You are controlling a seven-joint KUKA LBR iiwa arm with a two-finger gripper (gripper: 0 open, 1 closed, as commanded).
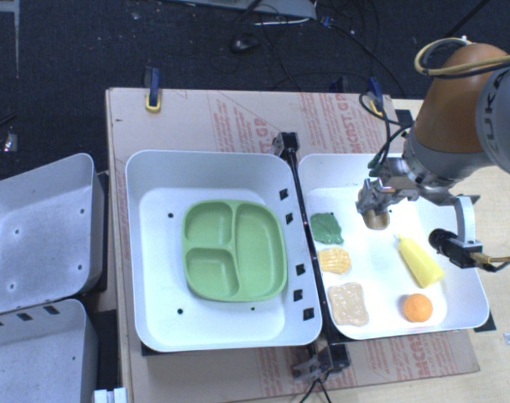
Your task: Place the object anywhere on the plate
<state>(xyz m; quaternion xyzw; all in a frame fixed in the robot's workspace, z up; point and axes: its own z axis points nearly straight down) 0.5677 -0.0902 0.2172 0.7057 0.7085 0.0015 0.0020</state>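
Beige piece (349,303) near bin's front rim (406,332)

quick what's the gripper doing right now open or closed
Gripper: cannot be told; it hangs over the right bin, above the green item.

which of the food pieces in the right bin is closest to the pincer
The dark green piece, at the right bin's left wall. It lies just left of the pincer; the yellow, orange, waffle-patterned and pale pieces sit lower, farther away.

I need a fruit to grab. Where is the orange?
The orange lies in the right bin's near corner, just below the yellow item.
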